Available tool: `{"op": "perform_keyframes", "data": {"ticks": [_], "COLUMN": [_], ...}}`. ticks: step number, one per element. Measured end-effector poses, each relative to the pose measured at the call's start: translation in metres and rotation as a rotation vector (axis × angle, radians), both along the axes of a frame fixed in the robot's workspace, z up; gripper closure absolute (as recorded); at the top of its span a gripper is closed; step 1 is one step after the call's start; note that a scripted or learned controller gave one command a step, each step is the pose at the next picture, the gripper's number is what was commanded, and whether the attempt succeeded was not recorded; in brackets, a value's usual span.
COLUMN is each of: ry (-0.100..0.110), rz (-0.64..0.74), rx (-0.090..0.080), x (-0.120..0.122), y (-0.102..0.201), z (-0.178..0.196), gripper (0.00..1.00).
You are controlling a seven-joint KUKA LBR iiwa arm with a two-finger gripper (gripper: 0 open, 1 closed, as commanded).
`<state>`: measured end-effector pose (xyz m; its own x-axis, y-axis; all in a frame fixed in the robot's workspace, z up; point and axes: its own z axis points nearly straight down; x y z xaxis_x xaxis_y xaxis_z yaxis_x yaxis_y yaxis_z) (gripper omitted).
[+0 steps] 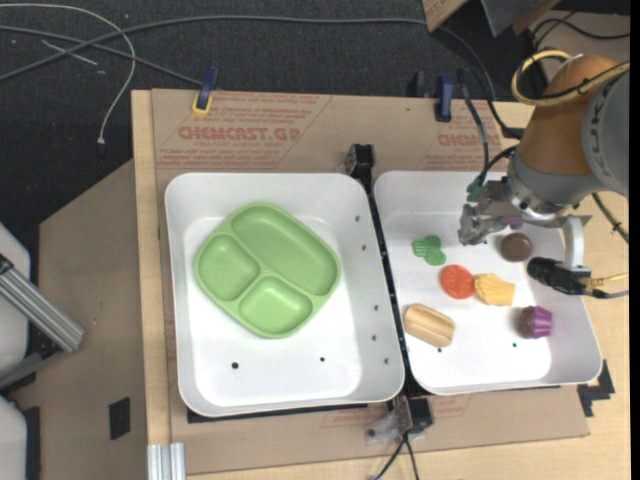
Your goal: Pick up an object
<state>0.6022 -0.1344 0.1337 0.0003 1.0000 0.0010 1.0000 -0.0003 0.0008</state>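
Observation:
In the right bin [470, 368] lie several small toy foods: a green piece [430, 250], an orange-red round one [458, 282], a yellow ridged one [494, 290], a tan bread-like roll [429, 325], a purple one [536, 321] and a brown round one [516, 247]. My gripper [474, 230] hangs low over the bin's upper middle, between the green piece and the brown one. Nothing shows between its tips.
The left bin [200, 368] holds a green divided plate [266, 267]. A black clamp [360, 158] sits at the top of the seam between the bins. The arm [570, 138] and its cables fill the upper right. Blue clips [207, 90] pin the cardboard base.

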Motion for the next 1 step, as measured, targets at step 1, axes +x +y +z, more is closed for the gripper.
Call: {"op": "perform_keyframes", "data": {"ticks": [1], "ry": [-0.007], "rz": [0.002], "rx": [-0.002], "x": [0.0015], "y": [0.0030], "z": [0.0649], "gripper": [1.00]}}
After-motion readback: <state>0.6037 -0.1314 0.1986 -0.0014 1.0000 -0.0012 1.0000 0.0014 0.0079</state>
